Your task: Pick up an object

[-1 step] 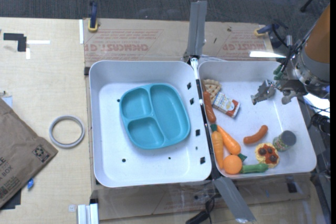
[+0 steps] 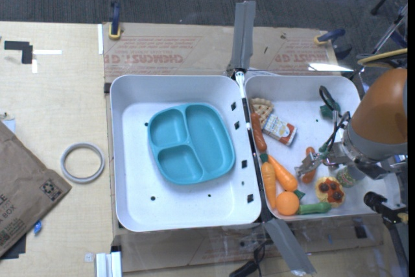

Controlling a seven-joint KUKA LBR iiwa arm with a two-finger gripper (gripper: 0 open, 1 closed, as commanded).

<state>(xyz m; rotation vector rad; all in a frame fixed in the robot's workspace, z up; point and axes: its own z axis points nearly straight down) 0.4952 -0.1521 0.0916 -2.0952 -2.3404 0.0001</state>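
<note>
1. In the right-hand bin [image 2: 305, 93], the arm [image 2: 382, 117] reached in from the right, its orange band above the wrist, and the jaws [image 2: 308, 167] sat low over the bin floor
2. Whether the jaws stood wide or narrow could not be told; a small red-and-grey piece showed at their tip, and it was unclear if this was an object or part of them
3. Along the bin's left wall lay a sausage [image 2: 259, 132], with a cluster of peanuts [image 2: 261, 106] above it and a small orange-and-white carton [image 2: 279, 128] just beside
4. Two toy carrots [image 2: 283, 172] lay lower down, one against the wall and one slanting toward the jaws, with an orange [image 2: 287, 202] touching them at the front
5. A green vegetable [image 2: 315, 207] lay near the front rim, and a toy pizza slice [image 2: 330, 189] sat just right of the jaws
6. The left bin [image 2: 130, 159] held a teal divided plate [image 2: 191, 141]
7. On the counter [image 2: 52, 107] to the left lay a tape roll [image 2: 82, 161] and a cardboard box [image 2: 23, 188]
</note>
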